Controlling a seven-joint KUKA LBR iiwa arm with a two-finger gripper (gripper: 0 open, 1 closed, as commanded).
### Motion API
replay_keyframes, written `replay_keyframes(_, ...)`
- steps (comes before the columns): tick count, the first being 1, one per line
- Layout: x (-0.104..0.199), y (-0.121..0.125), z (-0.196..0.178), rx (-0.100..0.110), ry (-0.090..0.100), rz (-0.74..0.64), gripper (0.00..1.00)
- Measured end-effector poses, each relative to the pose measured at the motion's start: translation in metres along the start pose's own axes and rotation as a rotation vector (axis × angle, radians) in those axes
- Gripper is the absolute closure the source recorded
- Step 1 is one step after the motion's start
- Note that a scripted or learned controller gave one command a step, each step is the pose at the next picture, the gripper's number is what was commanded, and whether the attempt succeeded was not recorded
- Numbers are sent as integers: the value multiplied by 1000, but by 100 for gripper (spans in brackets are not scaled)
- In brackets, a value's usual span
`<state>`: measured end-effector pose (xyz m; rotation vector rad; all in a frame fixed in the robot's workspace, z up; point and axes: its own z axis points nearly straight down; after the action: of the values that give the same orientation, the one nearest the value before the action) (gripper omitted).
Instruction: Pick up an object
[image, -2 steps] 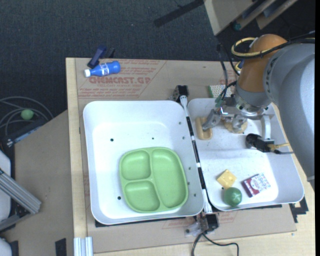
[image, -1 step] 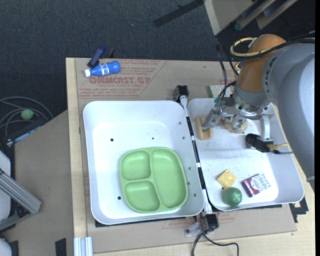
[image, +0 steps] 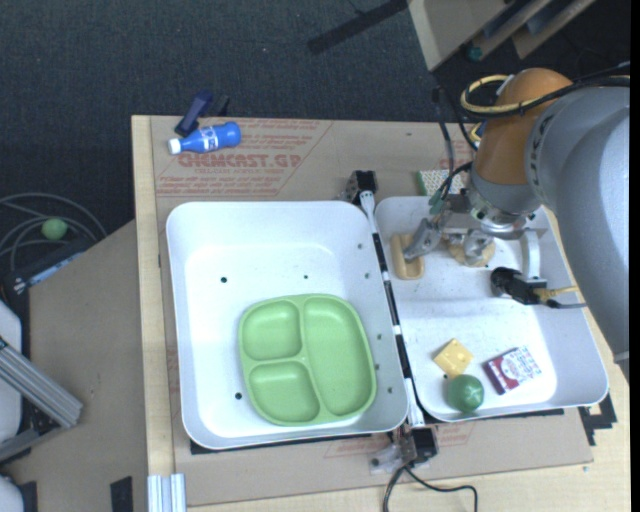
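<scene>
Reading "GEMCAST" in red print, the cardboard sheet (image: 300, 150) lies under both bins. The gripper (image: 440, 240) hangs in the right bin (image: 590, 385); a tan block (image: 405, 262) lies just beside it.

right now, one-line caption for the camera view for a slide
KUKA arm's gripper low over the right bin near a tan block; green divided plate sits in the left bin.
</scene>
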<state>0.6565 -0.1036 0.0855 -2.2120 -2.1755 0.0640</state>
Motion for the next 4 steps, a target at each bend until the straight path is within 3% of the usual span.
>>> replay_keyframes(4,1,-2,0,-7,-2,1,0)
